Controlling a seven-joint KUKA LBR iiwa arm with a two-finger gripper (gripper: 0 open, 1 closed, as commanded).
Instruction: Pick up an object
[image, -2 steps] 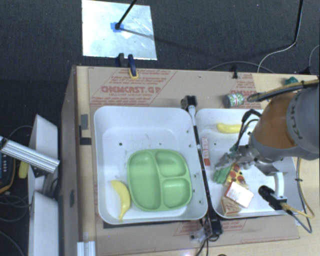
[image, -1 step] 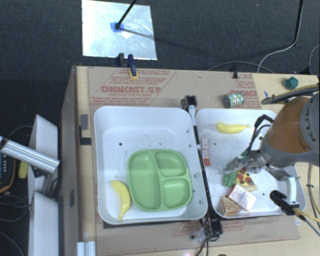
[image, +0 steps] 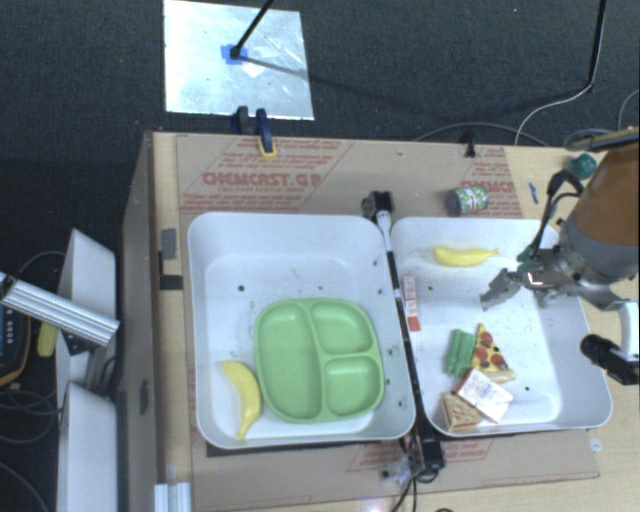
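My gripper (image: 505, 288) hangs over the right bin (image: 590, 400), near its right-hand middle, at the end of the grey arm with the orange band. Nothing shows in its grasp. In that bin a yellow banana (image: 465, 256) lies at the far side, up and left of the gripper. Below the gripper lie a green toy vegetable (image: 460, 352), a pizza slice (image: 488, 352), a white and red packet (image: 487, 393) and a brown bread wedge (image: 457, 411), packed close together toward the near edge.
The left bin (image: 215, 260) holds a green divided plate (image: 320, 358) and a second banana (image: 243, 395) at its near left. A small can (image: 467, 199) lies on the bench behind the right bin. A red and white strip (image: 410, 303) sits by the divider between the bins.
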